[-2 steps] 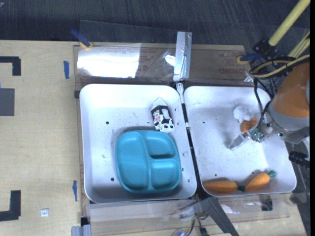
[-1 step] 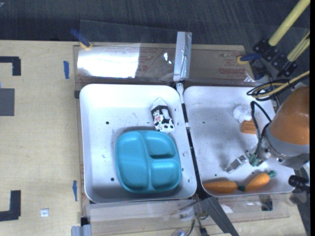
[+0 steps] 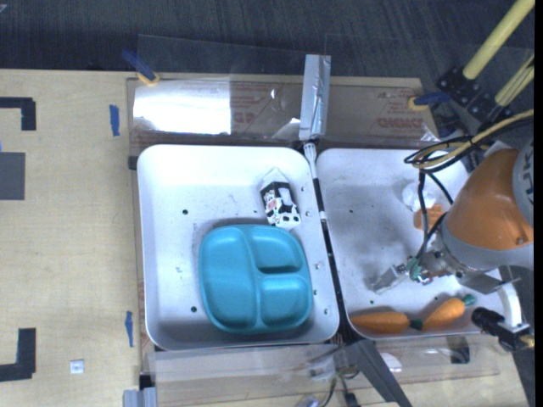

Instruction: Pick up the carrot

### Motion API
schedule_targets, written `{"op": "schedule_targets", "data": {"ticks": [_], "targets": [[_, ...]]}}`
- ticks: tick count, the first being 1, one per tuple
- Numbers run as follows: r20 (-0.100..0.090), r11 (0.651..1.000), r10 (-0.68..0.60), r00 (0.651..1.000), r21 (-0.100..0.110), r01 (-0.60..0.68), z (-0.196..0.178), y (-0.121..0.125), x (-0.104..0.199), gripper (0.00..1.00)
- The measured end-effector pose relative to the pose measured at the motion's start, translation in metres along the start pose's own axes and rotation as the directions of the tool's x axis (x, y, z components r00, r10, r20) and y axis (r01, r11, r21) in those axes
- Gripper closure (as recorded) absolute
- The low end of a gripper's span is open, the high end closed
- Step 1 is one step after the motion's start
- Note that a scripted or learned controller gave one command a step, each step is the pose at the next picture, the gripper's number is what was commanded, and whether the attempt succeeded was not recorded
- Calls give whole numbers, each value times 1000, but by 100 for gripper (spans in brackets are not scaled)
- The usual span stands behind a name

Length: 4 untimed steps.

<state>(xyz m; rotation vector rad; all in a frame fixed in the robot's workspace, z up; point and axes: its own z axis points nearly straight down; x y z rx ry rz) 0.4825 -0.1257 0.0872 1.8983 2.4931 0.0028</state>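
1. Two orange carrot-like pieces lie along the near wall of the right bin [image 3: 356,176]. The carrot [image 3: 381,320] on the left is a smooth, plump orange piece with rounded ends. The second carrot [image 3: 446,312] to its right is shorter, with a dark green bit at each end.
2. The left carrot lies flat with its long axis running left to right, along the bin's near wall. The second carrot is tilted, its right end lying farther from the near wall than its left end. A green stub sits between the two where their ends meet.
3. Both carrots lie just nearer the camera than the end effector [image 3: 399,275], the left one a little to its left, the other to its right. Neither is between the fingers.
4. The end effector is a small metal part with a green spot, low over the floor of the right bin. I cannot tell how wide it is parted, nor whether it touches the floor.
5. The arm [image 3: 488,214], with its orange band, covers the right side of that bin, and black cables loop above it.
6. Well to the left of the end effector, the left bin [image 3: 170,185] holds a blue divided plate [image 3: 254,278] and, beside the plate's far edge, a small black-and-white cow toy [image 3: 279,203].
7. Both bins rest on the pale wooden worktop [image 3: 68,227].
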Motion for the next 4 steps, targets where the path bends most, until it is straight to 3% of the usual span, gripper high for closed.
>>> {"op": "schedule_targets", "data": {"ticks": [1, 2, 3, 4], "targets": [[-1, 984, 179, 984, 0, -179, 1, -17, -60, 0], [1, 904, 428, 904, 2, -428, 1, -14, -47, 0], [2, 874, 485, 874, 2, -485, 1, -12, -40, 0], [-3, 812, 584, 812, 3, -584, 1, -12, -41, 0]]}}
